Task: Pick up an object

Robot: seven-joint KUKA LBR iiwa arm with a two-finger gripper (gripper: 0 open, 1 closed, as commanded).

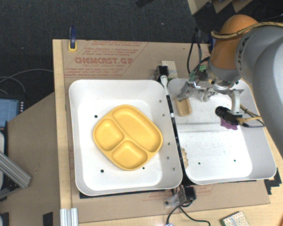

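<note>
Tabletop [108, 60] is tan board with red print, sitting over dark carpet [61, 8]. Two white bins sit side by side on it. Left bin [80, 140] holds a yellow three-compartment tray [127, 136], lying flat near the centre. Right bin [226, 159] has a small tan block [183, 108] at its upper left, by the divider. Gripper [205, 91] sits over the right bin's top edge, just beside the block; can't tell its state. Blue clamp [72, 37] on the board's top-left corner.
</note>
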